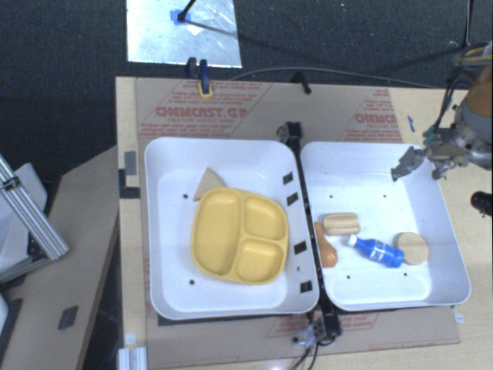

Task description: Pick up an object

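In the right bin lie a tan bread roll, an orange piece beside it, a blue bottle with a white cap, and a round tan disc. My gripper hangs at the bin's upper right corner, well above and to the right of these objects, with its two fingers spread apart and nothing between them. The left bin holds a yellow divided plate and a tan wedge tucked at its upper left edge.
A black divider strip runs between the two bins. Both bins rest on a cardboard sheet. A blue and yellow clamp sits at the sheet's back edge, and an aluminium rail lies at far left.
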Robot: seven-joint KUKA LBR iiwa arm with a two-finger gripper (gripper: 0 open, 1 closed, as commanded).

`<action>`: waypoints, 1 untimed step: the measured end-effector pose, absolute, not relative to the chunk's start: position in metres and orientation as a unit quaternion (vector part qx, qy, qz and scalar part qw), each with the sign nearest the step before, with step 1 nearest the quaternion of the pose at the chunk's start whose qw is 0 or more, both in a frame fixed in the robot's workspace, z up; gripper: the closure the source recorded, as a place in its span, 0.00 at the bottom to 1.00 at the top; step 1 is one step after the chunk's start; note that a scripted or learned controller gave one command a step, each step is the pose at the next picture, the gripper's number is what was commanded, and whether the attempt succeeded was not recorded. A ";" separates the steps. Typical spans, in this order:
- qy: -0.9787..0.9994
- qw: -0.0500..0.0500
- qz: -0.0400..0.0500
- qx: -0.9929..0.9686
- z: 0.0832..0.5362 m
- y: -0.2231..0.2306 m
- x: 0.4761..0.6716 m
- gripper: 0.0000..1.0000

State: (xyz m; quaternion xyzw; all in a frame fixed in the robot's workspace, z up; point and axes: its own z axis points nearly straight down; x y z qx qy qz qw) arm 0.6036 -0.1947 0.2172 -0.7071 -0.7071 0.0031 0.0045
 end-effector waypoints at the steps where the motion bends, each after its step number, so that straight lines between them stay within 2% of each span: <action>1: -0.708 -0.001 0.000 -0.706 0.225 -0.194 0.606 0.00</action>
